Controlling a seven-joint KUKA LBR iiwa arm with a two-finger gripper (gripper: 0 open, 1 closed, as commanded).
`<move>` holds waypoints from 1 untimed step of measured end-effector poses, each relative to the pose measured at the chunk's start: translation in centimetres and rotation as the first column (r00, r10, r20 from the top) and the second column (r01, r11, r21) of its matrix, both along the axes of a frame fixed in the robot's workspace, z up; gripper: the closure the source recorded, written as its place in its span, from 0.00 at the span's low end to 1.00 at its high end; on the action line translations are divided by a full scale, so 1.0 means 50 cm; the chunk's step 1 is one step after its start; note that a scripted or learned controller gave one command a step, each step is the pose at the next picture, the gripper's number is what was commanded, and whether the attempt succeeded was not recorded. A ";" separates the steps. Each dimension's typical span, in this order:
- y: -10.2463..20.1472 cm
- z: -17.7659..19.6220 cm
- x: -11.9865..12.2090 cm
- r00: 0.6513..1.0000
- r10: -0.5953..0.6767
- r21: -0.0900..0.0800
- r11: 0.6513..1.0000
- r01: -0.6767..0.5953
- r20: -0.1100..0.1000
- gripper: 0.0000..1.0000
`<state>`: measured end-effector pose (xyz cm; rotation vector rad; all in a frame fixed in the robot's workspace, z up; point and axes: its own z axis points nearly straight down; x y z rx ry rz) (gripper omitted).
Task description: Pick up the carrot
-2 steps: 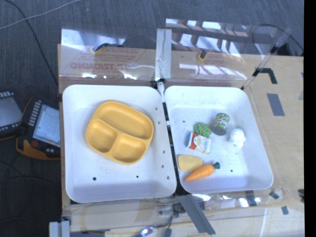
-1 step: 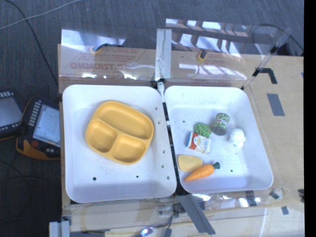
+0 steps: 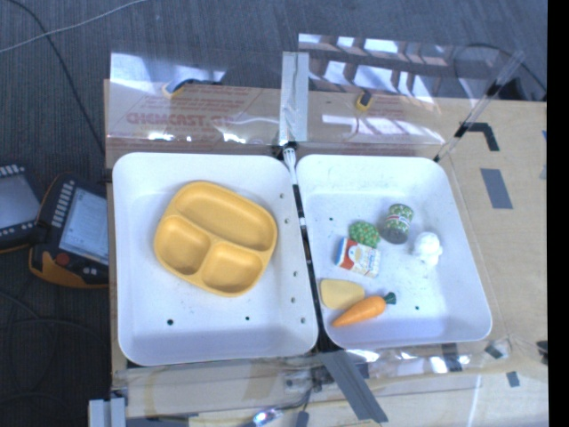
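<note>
An orange carrot (image 3: 362,310) with a small green top lies near the front edge of the right bin (image 3: 462,247). Its green end points right and its tip points left. A pale yellow wedge (image 3: 340,291) touches it on the upper left.
In the right bin sit a red and white carton (image 3: 358,257), a green round item (image 3: 364,233), a small green-topped can (image 3: 397,222) and a white lump (image 3: 428,247). The left bin (image 3: 133,310) holds a yellow divided plate (image 3: 215,237). A divider ridge (image 3: 300,238) separates the bins.
</note>
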<state>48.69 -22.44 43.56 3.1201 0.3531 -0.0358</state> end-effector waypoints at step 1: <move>0.001 -0.010 -0.003 1.000 -0.004 0.002 1.000 0.004 0.011 0.00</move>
